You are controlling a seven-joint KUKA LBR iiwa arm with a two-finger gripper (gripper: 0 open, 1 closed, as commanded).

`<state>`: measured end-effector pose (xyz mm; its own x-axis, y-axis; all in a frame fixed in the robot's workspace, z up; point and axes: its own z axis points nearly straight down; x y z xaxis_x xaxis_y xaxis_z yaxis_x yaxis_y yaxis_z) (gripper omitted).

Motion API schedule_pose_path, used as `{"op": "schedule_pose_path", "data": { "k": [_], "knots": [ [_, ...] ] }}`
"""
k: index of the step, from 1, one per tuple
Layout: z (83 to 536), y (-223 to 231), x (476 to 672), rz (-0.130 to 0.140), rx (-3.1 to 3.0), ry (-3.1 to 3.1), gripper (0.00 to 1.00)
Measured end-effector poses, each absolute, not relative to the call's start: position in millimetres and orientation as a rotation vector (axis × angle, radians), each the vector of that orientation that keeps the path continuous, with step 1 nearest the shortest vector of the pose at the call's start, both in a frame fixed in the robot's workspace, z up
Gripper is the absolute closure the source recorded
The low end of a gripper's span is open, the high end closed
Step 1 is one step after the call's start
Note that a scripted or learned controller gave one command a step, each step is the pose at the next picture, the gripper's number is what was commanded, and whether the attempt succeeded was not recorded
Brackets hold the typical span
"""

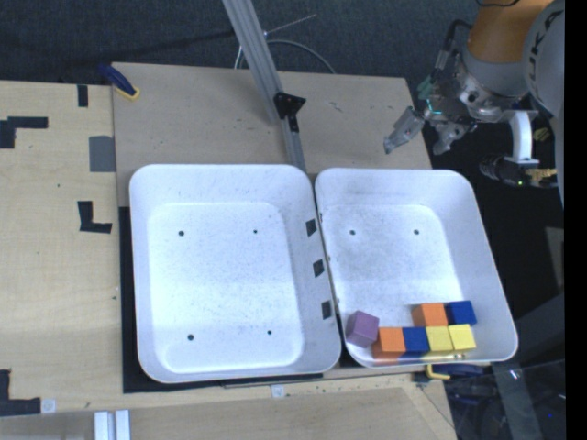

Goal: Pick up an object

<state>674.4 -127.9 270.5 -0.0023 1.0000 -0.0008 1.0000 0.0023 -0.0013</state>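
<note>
The arm [514, 26] comes in at the upper right, its orange band above a grey wrist. The gripper [417, 128] hangs over the bare bench top just beyond the far edge of the right bin [477, 246], above none of the blocks. Its two fingers point down and to the left; one grey finger [401, 136] stands out clearly, the other is lost against the wrist hardware, so whether the jaws are apart or closed cannot be told. Nothing shows between them.

The blocks sit bunched in the near corner of the right bin. A purple block [364, 325] lies tilted at the left of the group, close to the wall shared with the left bin [147, 246]. Beside it runs a row: orange block [392, 339], blue block [415, 339], and yellow block [449, 338], which may be two cubes side by side. Behind that row sit a second orange block [428, 314] and a second blue block [460, 313], touching each other.
</note>
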Motion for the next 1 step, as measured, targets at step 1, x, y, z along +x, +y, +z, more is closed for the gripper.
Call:
{"op": "schedule_pose_path", "data": {
  "k": [1],
  "knots": [
    [278.7, -148.2, 661.7, 0.003, -2.223, -2.220, 0.00]
  ]
}}
